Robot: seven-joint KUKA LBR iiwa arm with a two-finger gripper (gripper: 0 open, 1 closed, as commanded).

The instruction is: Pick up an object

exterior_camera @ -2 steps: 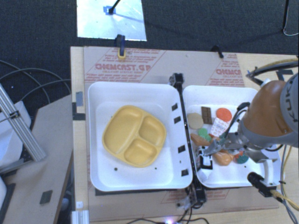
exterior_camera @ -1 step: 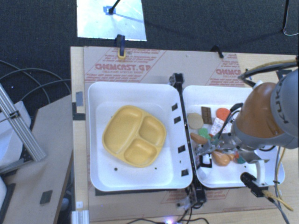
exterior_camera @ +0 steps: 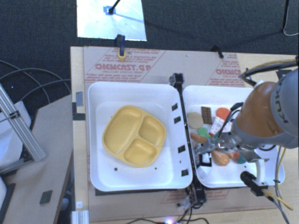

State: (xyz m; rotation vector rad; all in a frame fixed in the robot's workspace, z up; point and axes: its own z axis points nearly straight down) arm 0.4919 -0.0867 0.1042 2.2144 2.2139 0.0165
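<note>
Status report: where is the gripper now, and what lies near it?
Gripper low in right bin, near its left wall. Small objects crowded around it, nothing seen between fingers. Yellow tray alone in left bin.
</note>
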